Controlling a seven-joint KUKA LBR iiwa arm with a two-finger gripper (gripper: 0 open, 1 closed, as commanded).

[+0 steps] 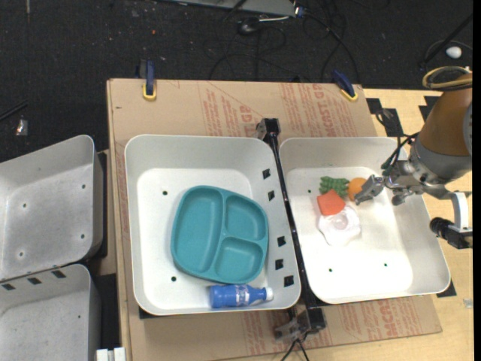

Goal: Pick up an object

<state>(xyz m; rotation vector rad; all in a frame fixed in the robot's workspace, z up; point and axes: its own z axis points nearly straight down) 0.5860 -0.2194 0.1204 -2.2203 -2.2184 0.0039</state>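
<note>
My pincer [370, 190] hovers in the right bin [421, 277]; whether it is spread I cannot tell. Touching its tip sits one small orange ball [357, 186]; just beyond lie one green leafy toy [333, 183], one red block [330, 202], one white lump [340, 226].

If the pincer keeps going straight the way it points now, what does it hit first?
Most likely the small orange object, right at the tip of the pincer, which points left across the right bin. Beyond lie the green toy and red piece. Height above them is unclear.
</note>
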